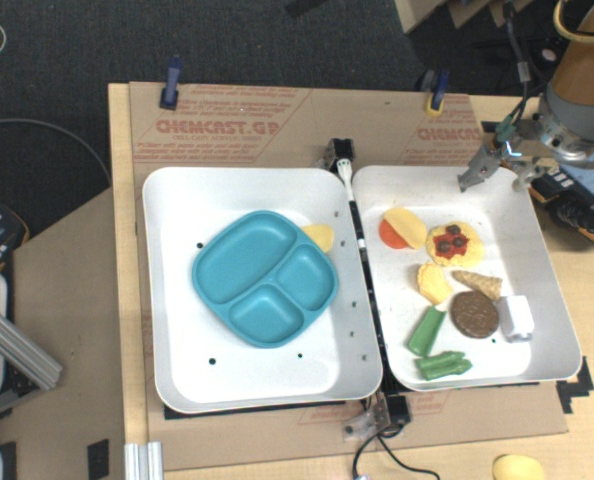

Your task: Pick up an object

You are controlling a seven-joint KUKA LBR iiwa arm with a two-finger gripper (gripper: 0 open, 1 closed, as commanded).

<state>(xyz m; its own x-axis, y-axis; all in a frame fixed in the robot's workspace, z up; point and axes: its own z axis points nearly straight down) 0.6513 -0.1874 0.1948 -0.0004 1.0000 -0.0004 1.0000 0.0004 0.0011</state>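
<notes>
My gripper hangs over the far right corner of the right bin, open, with nothing between its fingers. In that bin lie several toy foods: an orange and yellow piece, a small pizza, a yellow chunk, a tan cone, a brown cookie, a white block, a green pickle and green beans. The nearest of them, the pizza, sits well below and left of the gripper.
The left bin holds a blue divided plate with a yellow piece at its upper right rim. A yellow object lies off the board at the front right. Two clamps grip the cardboard's far edge.
</notes>
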